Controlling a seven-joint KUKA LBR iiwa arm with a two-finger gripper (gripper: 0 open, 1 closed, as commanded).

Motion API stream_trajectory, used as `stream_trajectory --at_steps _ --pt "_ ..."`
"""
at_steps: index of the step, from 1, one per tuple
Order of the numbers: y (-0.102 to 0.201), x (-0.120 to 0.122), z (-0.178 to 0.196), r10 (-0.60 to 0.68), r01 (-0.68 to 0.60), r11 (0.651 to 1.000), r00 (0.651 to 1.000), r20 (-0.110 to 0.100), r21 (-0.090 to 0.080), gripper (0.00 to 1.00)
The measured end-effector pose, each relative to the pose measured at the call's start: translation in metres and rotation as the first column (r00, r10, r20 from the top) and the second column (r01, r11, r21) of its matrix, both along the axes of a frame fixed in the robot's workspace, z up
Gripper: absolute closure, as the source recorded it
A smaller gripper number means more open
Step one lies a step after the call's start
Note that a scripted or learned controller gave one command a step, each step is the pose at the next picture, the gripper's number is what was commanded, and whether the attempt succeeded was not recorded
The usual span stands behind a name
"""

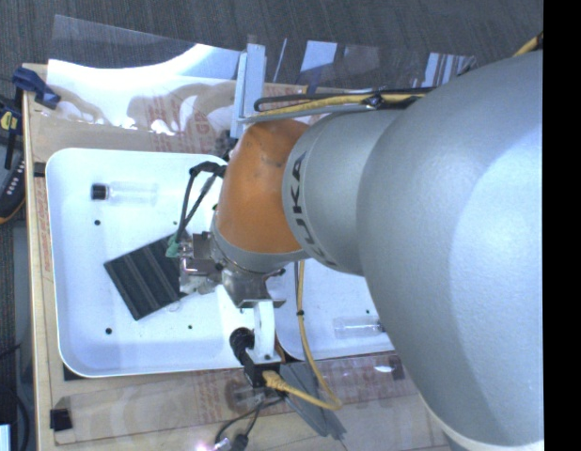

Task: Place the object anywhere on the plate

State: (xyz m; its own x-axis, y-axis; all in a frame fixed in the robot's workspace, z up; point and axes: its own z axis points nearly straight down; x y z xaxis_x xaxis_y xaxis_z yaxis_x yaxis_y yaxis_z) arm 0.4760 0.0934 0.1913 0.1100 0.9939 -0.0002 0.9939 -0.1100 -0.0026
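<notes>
A black ribbed plate (pixel 143 281) lies tilted in the left bin (pixel 74 346), near its middle. A clear tube with a black cap (pixel 124 193) lies on its side at the back left of that bin. My gripper (pixel 189 267) hangs low over the plate's right edge, below the orange wrist band (pixel 258 195). The wrist body hides what lies under the gripper. A second clear tube (pixel 357 327) lies in the right bin (pixel 339 348), near its front.
The grey arm covers most of the right bin and the right half of the view. A yellow cable (pixel 305 365) and a black cable (pixel 192 195) hang off the wrist. Clear plastic sheeting (pixel 131 83) stands behind the left bin.
</notes>
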Motion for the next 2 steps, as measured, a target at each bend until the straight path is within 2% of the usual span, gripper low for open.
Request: stream_trajectory --at_steps 1,2 --pt "0.067 0.042 0.121 -0.028 0.028 1.000 1.000 0.002 0.001 1.00" --pt "0.126 0.103 0.110 0.423 -0.423 0.906 0.906 0.001 0.001 1.00"
